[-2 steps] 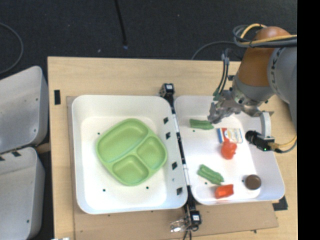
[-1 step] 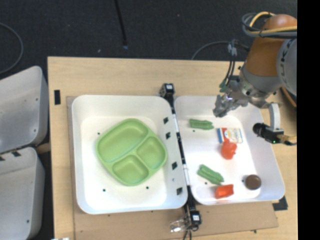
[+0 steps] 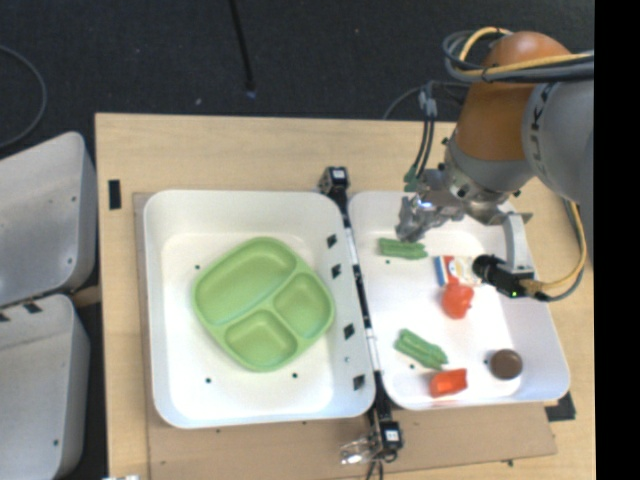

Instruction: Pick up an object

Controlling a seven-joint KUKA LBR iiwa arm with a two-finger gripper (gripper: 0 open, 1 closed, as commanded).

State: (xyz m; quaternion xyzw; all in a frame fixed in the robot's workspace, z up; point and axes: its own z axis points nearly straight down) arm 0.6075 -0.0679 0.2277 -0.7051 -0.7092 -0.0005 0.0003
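Grey arm point(image 3: 520, 118) reaching in from the right, wrist bent down, pincer point(image 3: 412, 224) lowered.

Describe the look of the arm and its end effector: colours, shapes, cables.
The arm is rounded and grey, with a bulbous orange band above the wrist. Yellow and black cables loop over its top, and a yellow cable runs down its right side. The end effector is a small metallic grey assembly with thin dark wires running to it. A black module with a green light sits beside it.

No readable text that I could make out anywhere, a small red, white and blue packet point(image 3: 447, 266) at three o'clock in the right bin point(image 3: 540, 340), its print too blurred to read
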